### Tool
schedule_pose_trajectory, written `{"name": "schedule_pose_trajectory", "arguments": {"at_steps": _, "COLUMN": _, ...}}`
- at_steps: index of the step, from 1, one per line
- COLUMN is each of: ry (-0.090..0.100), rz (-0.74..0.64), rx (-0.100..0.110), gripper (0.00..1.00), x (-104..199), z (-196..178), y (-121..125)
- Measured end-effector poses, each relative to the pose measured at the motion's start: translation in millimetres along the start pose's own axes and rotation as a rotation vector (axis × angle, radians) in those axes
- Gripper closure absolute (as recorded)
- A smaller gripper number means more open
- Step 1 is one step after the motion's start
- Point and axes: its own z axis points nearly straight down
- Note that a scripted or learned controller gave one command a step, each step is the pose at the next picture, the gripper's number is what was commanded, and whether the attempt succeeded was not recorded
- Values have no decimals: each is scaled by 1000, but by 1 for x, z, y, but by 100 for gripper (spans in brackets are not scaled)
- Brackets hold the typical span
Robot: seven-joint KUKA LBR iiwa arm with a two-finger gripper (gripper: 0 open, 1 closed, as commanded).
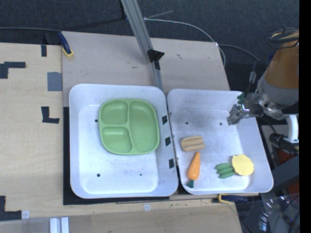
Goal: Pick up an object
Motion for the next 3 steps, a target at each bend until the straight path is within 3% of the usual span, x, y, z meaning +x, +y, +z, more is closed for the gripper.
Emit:
{"name": "schedule_pose_trajectory", "arguments": {"at_steps": 1, "ry": 3, "rz": -3, "rx": 7, "gripper": 100, "x": 45, "z": 1, "y": -4}}
{"name": "schedule_pose_trajectory", "arguments": {"at_steps": 3, "ry": 4, "rz": -7, "rx": 5, "gripper": 100, "x": 171, "z": -9, "y": -4}}
